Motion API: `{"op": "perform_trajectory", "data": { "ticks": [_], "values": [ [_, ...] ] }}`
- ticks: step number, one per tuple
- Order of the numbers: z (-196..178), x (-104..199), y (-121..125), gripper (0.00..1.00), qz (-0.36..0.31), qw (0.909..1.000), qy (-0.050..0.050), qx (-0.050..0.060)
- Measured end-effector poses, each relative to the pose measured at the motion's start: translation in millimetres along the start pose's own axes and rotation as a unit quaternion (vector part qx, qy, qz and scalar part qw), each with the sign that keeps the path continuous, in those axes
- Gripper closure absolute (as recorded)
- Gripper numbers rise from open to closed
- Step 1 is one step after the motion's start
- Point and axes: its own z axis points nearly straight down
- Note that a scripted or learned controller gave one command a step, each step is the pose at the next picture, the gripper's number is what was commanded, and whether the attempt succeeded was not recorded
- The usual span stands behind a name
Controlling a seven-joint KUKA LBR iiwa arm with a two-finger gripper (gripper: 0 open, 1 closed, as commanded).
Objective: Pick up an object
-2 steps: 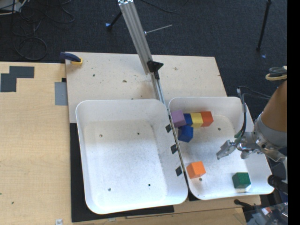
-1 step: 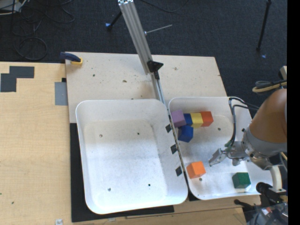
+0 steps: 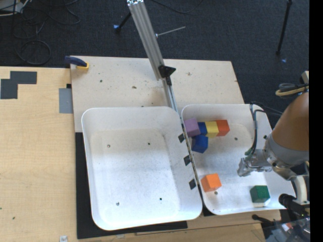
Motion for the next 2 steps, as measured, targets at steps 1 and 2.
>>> {"op": "perform_trajectory", "data": {
  "ticks": [1,2],
  "values": [
    [-62.3,1.6,4.1,1.0,-0.004,1.0,-0.001,-0.004],
    [-123.3,-3.5,0.0,1.0,-0.004,1.0,-0.002,-0.004]
  ]
}}
